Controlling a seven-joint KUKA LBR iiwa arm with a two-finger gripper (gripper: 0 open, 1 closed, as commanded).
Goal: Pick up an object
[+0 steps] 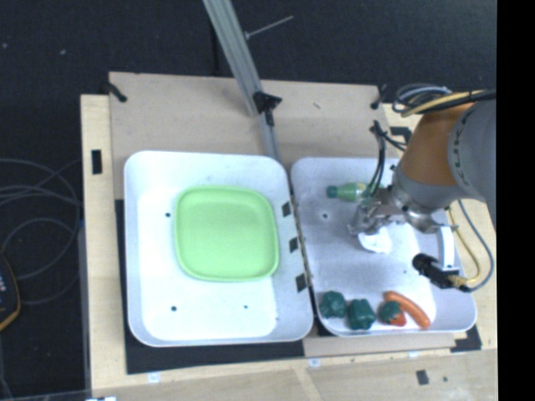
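Your gripper [369, 220] sits low in the right bin [334, 249], arm [439, 153] coming in from the right. You cannot tell its state from this angle. A small white object [376, 242] lies just below the tip, touching or nearly so. A green bottle [345, 192] lies just above and left of the tool. Well below it, along the bin's near edge: two dark green pieces [348, 308], then an orange carrot-like piece [407, 308] with a green end. Far to the tool's left, a green plate [226, 232] rests in the left bin [150, 249].
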